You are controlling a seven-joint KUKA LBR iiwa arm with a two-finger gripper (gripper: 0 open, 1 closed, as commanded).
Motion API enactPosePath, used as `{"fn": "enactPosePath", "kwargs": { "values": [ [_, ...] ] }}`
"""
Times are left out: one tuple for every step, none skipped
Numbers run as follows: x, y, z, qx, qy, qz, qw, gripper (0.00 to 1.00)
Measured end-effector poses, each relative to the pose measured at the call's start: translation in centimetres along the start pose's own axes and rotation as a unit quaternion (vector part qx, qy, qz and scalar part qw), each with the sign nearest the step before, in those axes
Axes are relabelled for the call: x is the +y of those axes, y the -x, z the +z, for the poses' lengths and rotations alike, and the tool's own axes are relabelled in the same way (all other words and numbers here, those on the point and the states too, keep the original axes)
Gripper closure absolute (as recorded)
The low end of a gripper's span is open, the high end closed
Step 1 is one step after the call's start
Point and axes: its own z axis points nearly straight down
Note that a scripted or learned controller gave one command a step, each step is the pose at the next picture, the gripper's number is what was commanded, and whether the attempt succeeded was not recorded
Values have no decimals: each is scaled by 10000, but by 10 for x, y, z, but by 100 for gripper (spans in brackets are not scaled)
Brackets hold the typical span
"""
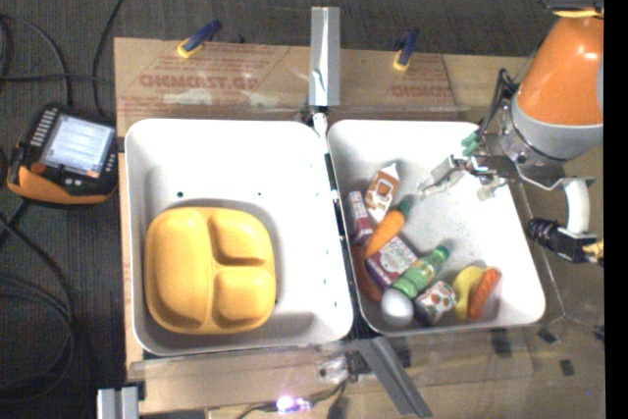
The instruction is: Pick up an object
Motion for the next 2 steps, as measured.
{"fn": "enactPosePath", "kwargs": {
  "values": [
    [51,-21,125,-19,171,-419,9990,0],
    [25,-11,131,-30,341,-488,9982,0]
  ]
}}
